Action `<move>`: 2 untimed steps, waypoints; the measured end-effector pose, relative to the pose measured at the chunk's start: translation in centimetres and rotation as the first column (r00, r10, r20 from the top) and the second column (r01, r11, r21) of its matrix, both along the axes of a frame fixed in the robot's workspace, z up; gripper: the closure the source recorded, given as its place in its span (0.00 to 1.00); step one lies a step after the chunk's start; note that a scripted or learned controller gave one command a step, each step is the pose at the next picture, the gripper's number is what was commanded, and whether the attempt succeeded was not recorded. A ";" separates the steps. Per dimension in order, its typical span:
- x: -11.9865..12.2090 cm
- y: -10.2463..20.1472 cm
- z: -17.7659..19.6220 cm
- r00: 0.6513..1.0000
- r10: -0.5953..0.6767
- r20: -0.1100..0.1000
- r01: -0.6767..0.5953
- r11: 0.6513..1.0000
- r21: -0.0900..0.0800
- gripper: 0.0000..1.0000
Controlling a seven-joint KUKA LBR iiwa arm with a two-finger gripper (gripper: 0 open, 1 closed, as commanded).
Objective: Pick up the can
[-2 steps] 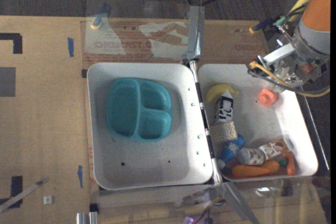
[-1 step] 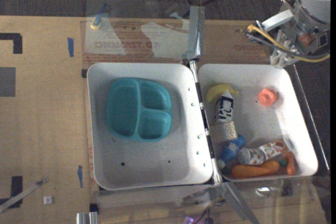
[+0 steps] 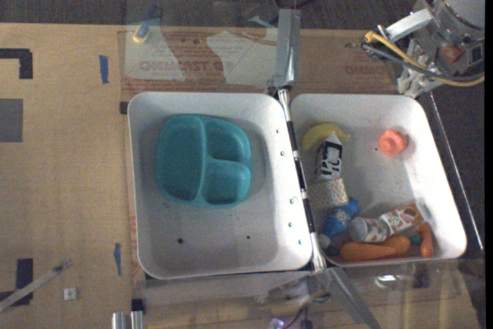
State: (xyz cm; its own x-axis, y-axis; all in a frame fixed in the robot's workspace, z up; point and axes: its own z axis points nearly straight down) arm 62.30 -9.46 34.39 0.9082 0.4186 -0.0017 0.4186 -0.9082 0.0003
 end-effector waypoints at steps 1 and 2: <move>-0.8 1.2 4.7 0.999 0.053 -0.001 -0.053 0.999 0.001 1.00; 1.5 4.6 2.6 0.995 0.098 -0.002 -0.098 0.995 0.002 1.00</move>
